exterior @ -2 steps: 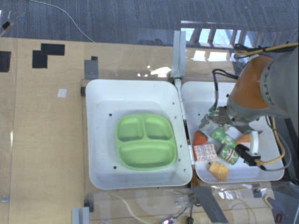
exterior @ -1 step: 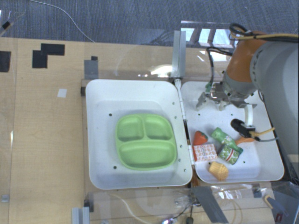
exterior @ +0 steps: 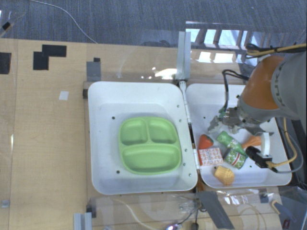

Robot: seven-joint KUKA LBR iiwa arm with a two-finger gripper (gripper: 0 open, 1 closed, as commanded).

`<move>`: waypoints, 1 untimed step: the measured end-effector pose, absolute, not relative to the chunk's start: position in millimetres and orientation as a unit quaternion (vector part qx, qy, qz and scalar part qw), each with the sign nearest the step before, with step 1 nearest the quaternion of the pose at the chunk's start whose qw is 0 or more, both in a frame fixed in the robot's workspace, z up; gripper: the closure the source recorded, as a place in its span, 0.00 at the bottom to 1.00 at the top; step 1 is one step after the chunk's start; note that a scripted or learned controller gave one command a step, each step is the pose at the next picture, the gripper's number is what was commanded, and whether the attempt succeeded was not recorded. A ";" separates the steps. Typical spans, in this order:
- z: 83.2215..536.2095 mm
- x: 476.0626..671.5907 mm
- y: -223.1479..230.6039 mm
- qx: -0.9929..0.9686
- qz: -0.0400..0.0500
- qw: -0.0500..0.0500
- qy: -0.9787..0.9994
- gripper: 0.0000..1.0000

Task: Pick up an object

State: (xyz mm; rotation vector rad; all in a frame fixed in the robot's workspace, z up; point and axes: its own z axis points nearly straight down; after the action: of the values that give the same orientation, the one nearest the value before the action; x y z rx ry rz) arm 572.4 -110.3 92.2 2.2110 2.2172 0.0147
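The jaws' state cannot be told; the gripper (exterior: 221, 123) hangs at centre right of the frame, just above the green can (exterior: 231, 150) lying in the right bin (exterior: 206, 92).

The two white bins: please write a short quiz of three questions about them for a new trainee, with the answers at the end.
1. True or false: the green tray with three compartments lies in the left bin.
2. Which item in the right bin lies nearest the camera-side wall?
A. green can
B. yellow cone-shaped toy
C. orange carrot-like toy
3. Fill in: the red-and-white box lies close to the ____ between the bins.

Key: 1 true; 2 B; 3 divider.
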 end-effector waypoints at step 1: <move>91.9 533.3 -181.4 0.701 0.008 0.000 0.713 0.00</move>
State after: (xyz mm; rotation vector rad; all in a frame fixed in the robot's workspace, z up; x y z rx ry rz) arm 533.3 -181.4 91.9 2.2037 2.2400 0.0261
